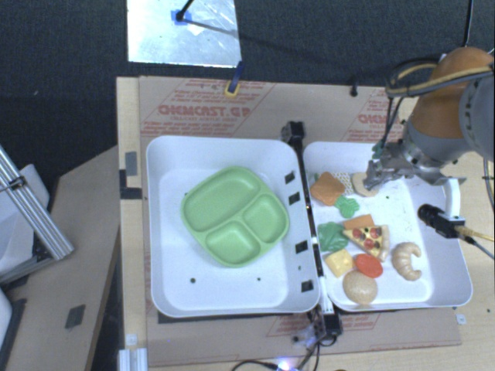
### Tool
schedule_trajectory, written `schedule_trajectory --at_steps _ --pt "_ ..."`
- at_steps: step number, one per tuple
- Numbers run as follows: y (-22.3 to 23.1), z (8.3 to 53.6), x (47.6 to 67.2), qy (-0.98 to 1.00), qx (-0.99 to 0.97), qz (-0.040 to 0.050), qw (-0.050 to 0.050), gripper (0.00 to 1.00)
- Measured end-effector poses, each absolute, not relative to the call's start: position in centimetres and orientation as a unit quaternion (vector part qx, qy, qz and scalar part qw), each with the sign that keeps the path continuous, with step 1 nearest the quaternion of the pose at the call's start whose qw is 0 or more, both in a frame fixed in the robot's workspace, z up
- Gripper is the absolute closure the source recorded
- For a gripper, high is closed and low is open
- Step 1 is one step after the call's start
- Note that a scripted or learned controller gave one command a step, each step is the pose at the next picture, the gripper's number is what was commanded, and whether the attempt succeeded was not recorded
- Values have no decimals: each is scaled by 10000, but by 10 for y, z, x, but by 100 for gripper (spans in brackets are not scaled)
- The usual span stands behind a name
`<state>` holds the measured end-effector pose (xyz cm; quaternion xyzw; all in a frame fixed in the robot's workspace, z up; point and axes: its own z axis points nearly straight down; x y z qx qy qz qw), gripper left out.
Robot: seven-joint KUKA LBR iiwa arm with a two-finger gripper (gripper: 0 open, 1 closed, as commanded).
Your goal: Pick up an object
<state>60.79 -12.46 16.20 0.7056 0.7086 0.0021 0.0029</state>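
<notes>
A cardboard-covered surface (193, 103) against dark carpet bears two white bins. Toy foods, including a pizza slice (366, 238) and croissant (407, 259), lie in the right bin (456, 273); the end effector (374, 178) hangs over its far corner, grip state unclear.

Two shallow bins sat side by side on a bench. The left bin (166, 284) held a divided plate (234, 216) near its middle, tilted at an angle to the bin walls. The right bin (452, 273) held a cluster of toy foods along its left half. A sandwich (330, 188) lay at the back, with a leafy piece (347, 205) just in front of it. A pizza slice (366, 237) lay near the middle, a second leafy piece (332, 236) to its left. In front of these sat a cheese wedge (339, 263), a tomato (369, 266) and an egg-shaped piece (360, 287). A croissant (407, 259) lay to the right. The arm's gripper (374, 178) hung over the bin's back, above a round flat piece (361, 184).
</notes>
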Motion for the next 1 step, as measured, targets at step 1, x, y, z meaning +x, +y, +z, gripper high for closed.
schedule_trajectory --at_steps 1 --pt "-122 227 610 7091 7051 26 38 100"
